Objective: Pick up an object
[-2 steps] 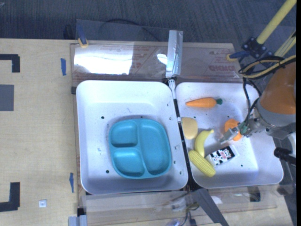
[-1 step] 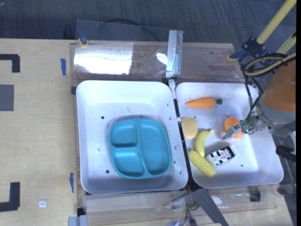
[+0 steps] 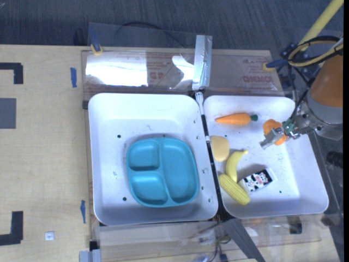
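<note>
Two shallow white bins are seen side by side on the table (image 3: 38, 146). In the left bin (image 3: 103, 113) a blue divided plate (image 3: 162, 171) is laid flat, near the middle toward the front.

The right bin (image 3: 305, 190) is occupied by several objects. A carrot (image 3: 234, 119) is laid near the back wall, its green tip pointing right. Just below it, against the wall shared with the left bin, a pale yellow rounded piece (image 3: 220, 148) is found, and a banana (image 3: 234, 164) is placed just beside it. A corn cob (image 3: 234, 188) is laid at a slant near the front, touching or almost touching the banana's lower end. A small black and white box (image 3: 256, 180) is set just right of the corn.

The arm (image 3: 327, 91) is brought in from the right, over the right bin's back right corner. The pincer (image 3: 278, 135) is lowered at a small orange object (image 3: 272, 129), which is seen right at its fingertips. Whether that object is actually clamped cannot be told, and the width of the pincer's opening cannot be made out; the tips appear blurred.
</note>
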You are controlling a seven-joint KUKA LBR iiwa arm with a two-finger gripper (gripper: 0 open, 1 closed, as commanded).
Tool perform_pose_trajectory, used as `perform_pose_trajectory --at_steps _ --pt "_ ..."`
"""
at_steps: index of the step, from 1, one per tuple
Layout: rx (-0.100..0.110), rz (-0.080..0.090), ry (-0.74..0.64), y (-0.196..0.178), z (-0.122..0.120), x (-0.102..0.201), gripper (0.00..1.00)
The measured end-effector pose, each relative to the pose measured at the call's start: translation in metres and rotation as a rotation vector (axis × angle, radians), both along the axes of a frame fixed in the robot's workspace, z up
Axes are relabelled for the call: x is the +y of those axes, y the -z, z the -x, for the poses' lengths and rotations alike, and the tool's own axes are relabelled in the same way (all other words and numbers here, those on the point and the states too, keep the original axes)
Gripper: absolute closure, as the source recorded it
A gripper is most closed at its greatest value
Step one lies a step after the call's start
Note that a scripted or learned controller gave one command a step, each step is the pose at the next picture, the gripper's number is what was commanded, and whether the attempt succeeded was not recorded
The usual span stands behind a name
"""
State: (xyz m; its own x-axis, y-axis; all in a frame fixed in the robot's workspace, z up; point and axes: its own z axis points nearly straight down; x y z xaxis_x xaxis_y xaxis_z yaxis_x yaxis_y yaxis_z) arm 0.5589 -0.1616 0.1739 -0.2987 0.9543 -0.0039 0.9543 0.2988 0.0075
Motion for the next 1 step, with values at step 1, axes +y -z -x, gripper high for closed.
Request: perform_pose_trajectory --at_steps 1 --pt "0.003 0.003 -0.442 0.0112 -0.0415 -0.0059 1.0"
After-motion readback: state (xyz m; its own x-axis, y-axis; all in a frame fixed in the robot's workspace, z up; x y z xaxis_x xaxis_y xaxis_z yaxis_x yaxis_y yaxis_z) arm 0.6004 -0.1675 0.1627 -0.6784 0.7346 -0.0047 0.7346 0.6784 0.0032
